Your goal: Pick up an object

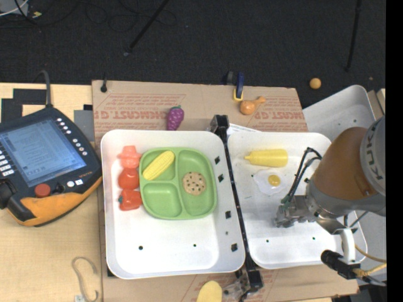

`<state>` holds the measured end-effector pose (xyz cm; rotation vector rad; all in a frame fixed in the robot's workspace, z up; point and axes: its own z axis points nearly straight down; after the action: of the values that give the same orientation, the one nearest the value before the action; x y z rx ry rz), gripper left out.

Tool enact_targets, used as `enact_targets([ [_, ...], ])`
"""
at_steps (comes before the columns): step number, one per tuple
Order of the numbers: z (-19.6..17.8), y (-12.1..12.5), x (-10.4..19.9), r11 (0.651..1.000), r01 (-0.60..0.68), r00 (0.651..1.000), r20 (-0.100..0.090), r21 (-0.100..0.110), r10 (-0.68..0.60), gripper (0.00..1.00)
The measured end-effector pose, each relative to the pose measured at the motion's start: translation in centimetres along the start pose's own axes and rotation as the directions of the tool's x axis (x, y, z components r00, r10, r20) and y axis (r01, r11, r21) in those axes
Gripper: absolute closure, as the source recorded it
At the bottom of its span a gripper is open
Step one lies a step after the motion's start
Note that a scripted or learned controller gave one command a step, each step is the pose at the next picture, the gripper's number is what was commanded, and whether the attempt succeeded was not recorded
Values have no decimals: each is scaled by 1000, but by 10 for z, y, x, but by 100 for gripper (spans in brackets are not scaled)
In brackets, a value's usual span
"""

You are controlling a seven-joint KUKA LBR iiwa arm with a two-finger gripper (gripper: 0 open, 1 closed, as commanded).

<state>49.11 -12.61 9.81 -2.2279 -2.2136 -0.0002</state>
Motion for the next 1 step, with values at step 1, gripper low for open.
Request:
enact_targets([
  [1,-42,0,3,1000,6,1000,0,-1,-6,100],
])
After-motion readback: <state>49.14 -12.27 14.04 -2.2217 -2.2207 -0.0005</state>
